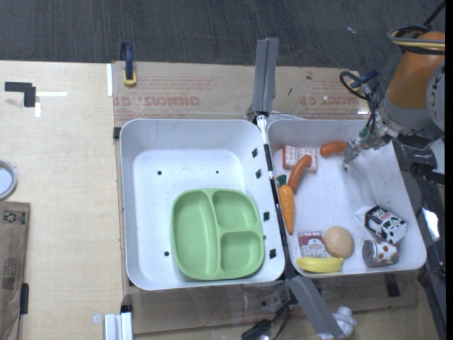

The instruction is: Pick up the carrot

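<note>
The gripper [352,151] hangs near the right bin's [407,183] far wall, fingers too small to judge. The carrot [286,207] lies against the left wall, open floor between.

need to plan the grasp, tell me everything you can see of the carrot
The carrot is orange, tapered, with a small green stub at its top end. It looks like a smooth plastic toy. It lies flat in the right bin, hard against that bin's left wall, thick end toward the back and tip toward the front. A sausage-like orange-red piece lies just above its green end, close or touching. The gripper is well apart from it.
</note>
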Robot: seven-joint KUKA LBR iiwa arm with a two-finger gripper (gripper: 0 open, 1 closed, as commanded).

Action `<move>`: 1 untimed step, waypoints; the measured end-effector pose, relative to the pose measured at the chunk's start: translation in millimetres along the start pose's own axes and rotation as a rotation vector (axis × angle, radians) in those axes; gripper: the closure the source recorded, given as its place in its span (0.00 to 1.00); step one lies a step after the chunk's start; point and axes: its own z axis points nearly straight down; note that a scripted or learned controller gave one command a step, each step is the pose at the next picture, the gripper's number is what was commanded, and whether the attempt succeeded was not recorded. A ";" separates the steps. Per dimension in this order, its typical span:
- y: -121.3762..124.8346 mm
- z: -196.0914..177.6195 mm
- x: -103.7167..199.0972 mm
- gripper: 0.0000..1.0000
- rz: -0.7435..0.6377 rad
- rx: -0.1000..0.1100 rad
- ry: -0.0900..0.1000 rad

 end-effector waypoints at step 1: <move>30.6 -58.9 66.4 1.00 0.039 -0.015 -0.012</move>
